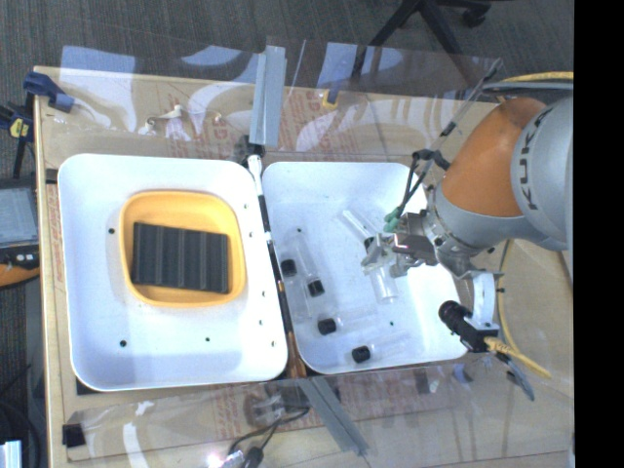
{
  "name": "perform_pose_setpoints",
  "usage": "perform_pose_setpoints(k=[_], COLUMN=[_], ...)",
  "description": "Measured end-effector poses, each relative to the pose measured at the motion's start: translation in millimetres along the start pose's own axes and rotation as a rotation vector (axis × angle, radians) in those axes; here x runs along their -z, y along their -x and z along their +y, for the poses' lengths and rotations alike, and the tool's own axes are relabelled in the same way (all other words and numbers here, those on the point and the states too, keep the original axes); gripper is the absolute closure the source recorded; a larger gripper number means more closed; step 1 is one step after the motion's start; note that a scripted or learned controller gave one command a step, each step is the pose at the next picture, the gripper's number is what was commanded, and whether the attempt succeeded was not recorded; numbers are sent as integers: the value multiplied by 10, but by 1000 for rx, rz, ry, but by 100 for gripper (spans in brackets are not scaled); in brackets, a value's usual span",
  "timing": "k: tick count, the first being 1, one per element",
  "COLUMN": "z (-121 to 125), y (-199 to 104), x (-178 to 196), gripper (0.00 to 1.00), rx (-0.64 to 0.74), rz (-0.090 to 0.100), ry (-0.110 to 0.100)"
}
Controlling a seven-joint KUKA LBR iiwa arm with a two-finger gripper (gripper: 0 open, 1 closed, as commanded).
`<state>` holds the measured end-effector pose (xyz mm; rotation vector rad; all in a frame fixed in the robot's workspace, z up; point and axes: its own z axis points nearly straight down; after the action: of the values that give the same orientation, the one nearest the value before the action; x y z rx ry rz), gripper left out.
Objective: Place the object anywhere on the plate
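A yellow plate (136, 213) lies in the left bin (88, 339). A black ribbed rectangular object (181, 256) rests flat on the plate's middle. My gripper (383, 257) hangs low over the middle of the right bin (312, 193), well to the right of the plate, at the end of the grey and orange arm (507, 178). Something clear and glassy (386, 287) lies just below the gripper; whether the gripper touches it is hard to tell. Nothing can be made out held in the gripper.
Several small black pieces (315, 287) are scattered over the left and lower part of the right bin. A clear strip (354, 224) lies up and left of the gripper. The raised rims between the bins (265, 252) separate the two sides.
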<state>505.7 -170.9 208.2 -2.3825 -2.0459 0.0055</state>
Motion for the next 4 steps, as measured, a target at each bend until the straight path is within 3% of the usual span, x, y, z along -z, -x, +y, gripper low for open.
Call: perform_pose_setpoints(k=[1, 2, 3, 4], z=[41, 359, 360, 672], y=[-659, -1456, -1455, -1165], x=[10, -30, -29, -165], gripper=[100, 100, 0, 0], rx=[238, 290, 289, 603], rz=[3, 2, 2, 0], ry=[-3, -1, -1, 3])
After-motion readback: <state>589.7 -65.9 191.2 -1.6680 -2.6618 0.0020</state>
